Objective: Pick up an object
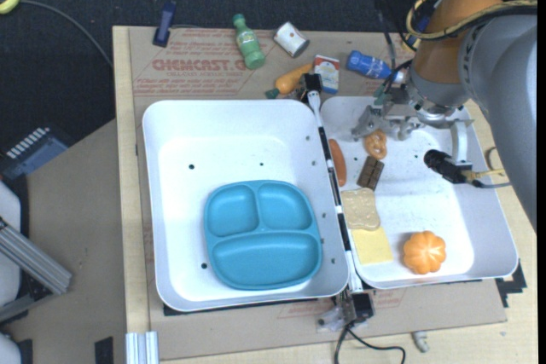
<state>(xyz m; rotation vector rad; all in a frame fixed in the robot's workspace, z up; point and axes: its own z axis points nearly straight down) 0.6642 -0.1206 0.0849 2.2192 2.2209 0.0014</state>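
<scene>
Over the far end of the right shallow white bin [418, 205], the grey arm's claw [388, 122] hangs just beside a small round orange-brown piece [375, 146]. Whether the claw is apart or together cannot be told.

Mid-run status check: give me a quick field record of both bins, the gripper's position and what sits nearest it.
left bin: blue divided plate
right bin: sausage, brown block, small brown piece, bread slice, cheese slice, orange pumpkin
gripper: over the right bin's far end
nearest item: small brown piece, just below the gripper
grasp: not confirmed from this view
behind bins: green bottle, white can, blue bottle
</scene>
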